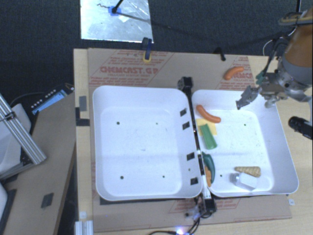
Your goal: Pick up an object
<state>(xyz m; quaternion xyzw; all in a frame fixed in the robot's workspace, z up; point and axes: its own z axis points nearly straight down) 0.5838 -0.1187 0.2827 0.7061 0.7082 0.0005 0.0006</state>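
My gripper (257, 100) hangs over the far rim of the right bin (274, 146), open, with nothing between its fingers. Inside that bin, an orange sausage (208, 114) lies near the far left corner. Just below it are a yellow block (206, 129) and a green piece (210, 140). A teal and orange item (209, 168) rests against the bin's left wall. A tan cone (248, 171) and a pale grey object (243, 181) sit near the front edge. The gripper is up and to the right of all of these.
The left bin (142, 141) adjoins the right one along a black-clipped divider (193, 136). A second orange sausage (234, 73) lies on the cardboard behind the right bin. A blue and yellow clamp (146, 50) stands at the cardboard's far edge.
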